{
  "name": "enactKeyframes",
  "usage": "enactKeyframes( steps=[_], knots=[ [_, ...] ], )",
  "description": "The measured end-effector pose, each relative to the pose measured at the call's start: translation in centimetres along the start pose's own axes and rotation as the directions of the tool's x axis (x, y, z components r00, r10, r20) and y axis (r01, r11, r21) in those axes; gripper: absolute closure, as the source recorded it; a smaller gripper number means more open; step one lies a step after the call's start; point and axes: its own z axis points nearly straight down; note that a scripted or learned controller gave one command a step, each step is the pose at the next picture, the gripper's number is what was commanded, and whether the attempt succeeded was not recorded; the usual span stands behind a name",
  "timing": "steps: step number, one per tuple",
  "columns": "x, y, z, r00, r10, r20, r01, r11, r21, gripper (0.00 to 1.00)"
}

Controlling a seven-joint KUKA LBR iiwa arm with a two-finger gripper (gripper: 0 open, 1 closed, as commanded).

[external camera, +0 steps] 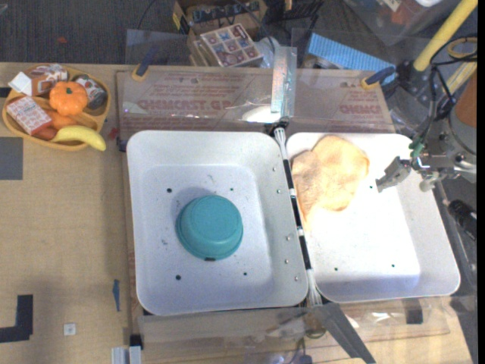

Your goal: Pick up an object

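Two white bins sat side by side across the middle of the frame. In the left bin (151,165) a teal bowl (210,227) lay upside down, a little below and left of that bin's centre. In the right bin (394,271) a tan cloth (327,174) lay flat in the upper left corner, its left edge close to the divider between the bins. The gripper (392,174) hung at the right side of the frame over the upper right part of the right bin, to the right of the cloth and apart from it; whether its jaws were parted or closed could not be told. At the upper left of the frame a dish (15,120) held a toy pumpkin (69,98) and a banana (80,136).
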Motion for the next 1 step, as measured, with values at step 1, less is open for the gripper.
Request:
enactKeyframes(
  steps=[1],
  knots=[
    [-2.3, 0.71, 2.42, 0.983, -0.185, 0.0, 0.185, 0.983, -0.001, 0.0]
  ],
)
